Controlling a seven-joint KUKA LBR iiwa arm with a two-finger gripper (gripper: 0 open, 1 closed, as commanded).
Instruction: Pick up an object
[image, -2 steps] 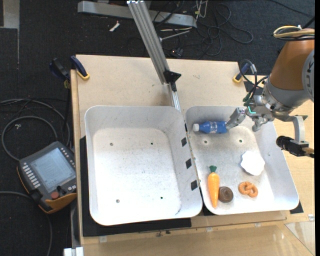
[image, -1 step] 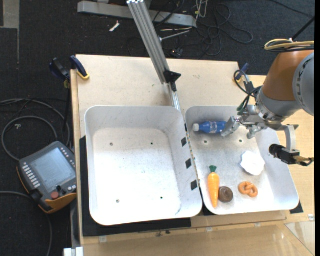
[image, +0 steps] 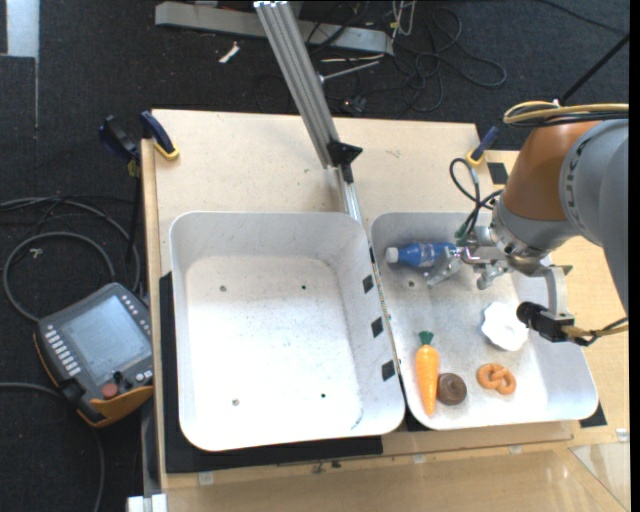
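Lying on its side at the back of the right bin (image: 560, 400), a small blue bottle (image: 420, 255) with a white cap sits just beside the gripper (image: 462, 262), whose metal parts reach toward it from the right; whether the jaws are released or clenched cannot be told from this slant, and nothing is seen gripped between them. The grey arm (image: 570, 190) with its orange band leans in over that bin's far right corner. Nearer the front of the same bin lie a white crumpled object (image: 503, 327), a toy carrot (image: 428, 375) with a green top, a brown round piece (image: 452, 389) touching the carrot's side, and an orange pretzel shape (image: 496, 379). The left bin (image: 190, 300) sits alongside, its floor speckled. Both bins rest on a pale wooden bench (image: 260, 160) crossed by a slanted metal rail (image: 305, 85). On the dark carpet lie cables and, at left, a handheld control pendant (image: 95, 345).
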